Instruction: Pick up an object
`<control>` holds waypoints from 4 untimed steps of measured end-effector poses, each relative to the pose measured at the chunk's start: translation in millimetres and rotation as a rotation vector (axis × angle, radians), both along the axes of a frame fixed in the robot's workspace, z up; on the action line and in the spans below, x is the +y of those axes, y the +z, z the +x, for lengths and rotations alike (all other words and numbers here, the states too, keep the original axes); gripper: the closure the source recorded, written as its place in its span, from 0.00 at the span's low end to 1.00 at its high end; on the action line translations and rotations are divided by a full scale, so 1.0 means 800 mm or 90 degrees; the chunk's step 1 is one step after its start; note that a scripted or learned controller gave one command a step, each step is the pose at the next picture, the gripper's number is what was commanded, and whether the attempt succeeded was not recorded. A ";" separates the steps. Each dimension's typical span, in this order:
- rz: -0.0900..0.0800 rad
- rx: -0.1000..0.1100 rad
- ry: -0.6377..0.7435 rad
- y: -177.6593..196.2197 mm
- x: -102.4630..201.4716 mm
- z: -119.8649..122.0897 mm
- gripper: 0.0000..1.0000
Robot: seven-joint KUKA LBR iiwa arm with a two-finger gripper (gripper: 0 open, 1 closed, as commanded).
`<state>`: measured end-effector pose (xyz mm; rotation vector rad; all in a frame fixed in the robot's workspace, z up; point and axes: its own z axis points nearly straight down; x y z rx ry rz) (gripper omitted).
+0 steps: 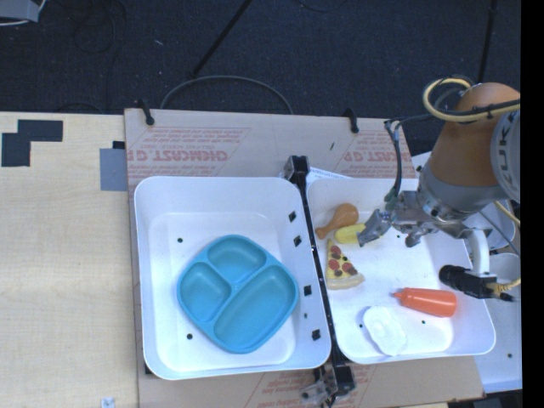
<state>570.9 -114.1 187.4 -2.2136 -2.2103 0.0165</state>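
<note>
hovering over the right bin [476, 340], my pincer [371, 229] half hides a yellow piece [348, 234]; whether it pinches anything, i cannot tell.

Right bin [476, 334], white and shallow, holds the loose pickable items. Brown toy drumstick [338, 219] lies tilted near the bin's upper left, thick end up-right. Small yellow piece [348, 233] lies just below it, touching or nearly so; shape unclear. Pizza slice [342, 265] lies flat below those, cream crust, red topping with dark dots, point toward the top. Orange-red carrot-like toy [425, 301] lies on its side mid-right, narrow tip pointing left. Flat white oval object [386, 329] lies near the front edge, below and left of the orange toy, apart from it.
</note>
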 end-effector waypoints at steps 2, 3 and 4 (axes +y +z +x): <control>0.000 -0.005 0.001 -0.071 0.004 0.001 0.00; -0.001 -0.010 0.000 -0.124 0.004 0.003 0.00; 0.002 -0.013 -0.002 -0.106 0.005 0.005 1.00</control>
